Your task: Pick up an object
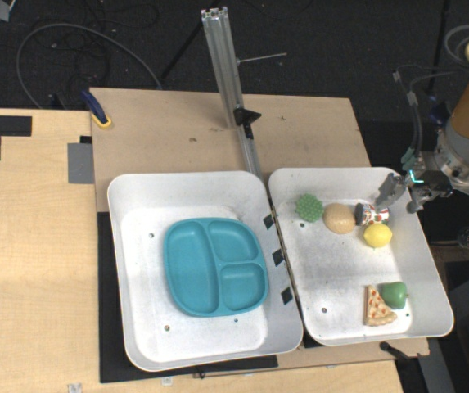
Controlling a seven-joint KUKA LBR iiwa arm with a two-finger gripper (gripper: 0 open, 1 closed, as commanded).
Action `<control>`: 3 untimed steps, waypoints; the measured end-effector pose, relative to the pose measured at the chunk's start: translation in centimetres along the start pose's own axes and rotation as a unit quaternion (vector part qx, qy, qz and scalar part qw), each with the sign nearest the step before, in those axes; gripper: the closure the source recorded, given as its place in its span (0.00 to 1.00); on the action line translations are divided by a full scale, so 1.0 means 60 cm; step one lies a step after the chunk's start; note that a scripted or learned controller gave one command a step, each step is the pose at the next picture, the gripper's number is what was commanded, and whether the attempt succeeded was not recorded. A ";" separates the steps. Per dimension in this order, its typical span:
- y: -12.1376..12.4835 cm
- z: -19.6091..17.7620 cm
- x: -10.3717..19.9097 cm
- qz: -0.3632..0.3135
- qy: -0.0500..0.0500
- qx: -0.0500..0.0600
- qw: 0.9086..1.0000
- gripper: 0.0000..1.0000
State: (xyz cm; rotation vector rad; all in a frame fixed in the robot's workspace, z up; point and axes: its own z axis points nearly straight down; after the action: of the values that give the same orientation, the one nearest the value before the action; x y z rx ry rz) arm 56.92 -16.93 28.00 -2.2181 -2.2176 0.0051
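- Two bins sit side by side on the bench.
- The left bin (136, 211) holds a divided tray (215, 266) near its centre.
- The right bin (332, 301) holds a cluster of small objects (350, 218) along its far side, and a pizza slice (376, 307) touching a rounded item (394, 293) at its near right corner.

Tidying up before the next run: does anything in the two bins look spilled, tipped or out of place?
Nothing stands out. The teal divided plastic tray lies flat in the left white bin. The toy foods, such as the yellow lemon and pizza slice, all sit inside the right white bin.
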 end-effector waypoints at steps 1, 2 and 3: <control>0.001 -0.002 0.000 0.000 0.000 -0.002 1.000 0.00; 0.007 0.072 -0.002 0.000 0.000 0.001 1.000 0.00; -0.007 0.152 -0.005 0.000 0.000 0.001 1.000 0.00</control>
State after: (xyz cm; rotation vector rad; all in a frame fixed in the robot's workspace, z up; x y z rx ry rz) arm 56.43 -17.24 18.86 -2.2173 -2.2157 0.0070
